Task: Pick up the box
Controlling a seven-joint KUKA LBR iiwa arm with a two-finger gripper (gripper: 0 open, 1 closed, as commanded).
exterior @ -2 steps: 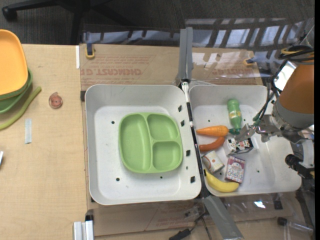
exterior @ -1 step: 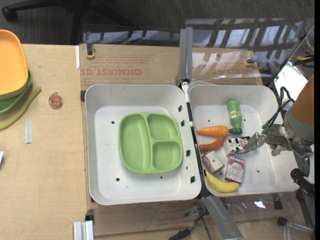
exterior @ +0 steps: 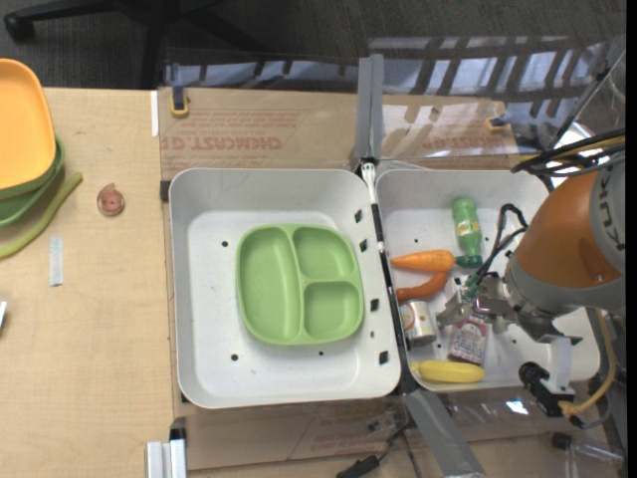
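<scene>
Box (exterior: 467,344), small with a reddish printed face, lies in the right bin (exterior: 398,192), toward the near side, just above a yellow banana (exterior: 450,370) and just right of a small can (exterior: 417,323). The arm (exterior: 569,242), with its orange band, reaches in from the right and covers the bin's right half. The hand (exterior: 476,305) is low over the clutter, right at the box's upper edge; its tips are lost among dark cables and metal parts, so I cannot tell whether it is released or clenched, nor whether it touches the box.

Above the box, an orange carrot (exterior: 423,261) lies across the bin, with a darker orange, pepper-like piece (exterior: 422,286) just beneath it. A green bottle (exterior: 466,226) stands or lies near the bin's far side, just right of the carrot's tip.

The left bin (exterior: 189,287) holds a green divided tray (exterior: 300,284) with three compartments, set near its middle. Both bins sit on brown cardboard (exterior: 259,132). To the left, on the wooden desk (exterior: 80,366), a stack of yellow and green plates (exterior: 25,147) juts in from the edge, and a small pink round thing (exterior: 110,200) lies near it.
</scene>
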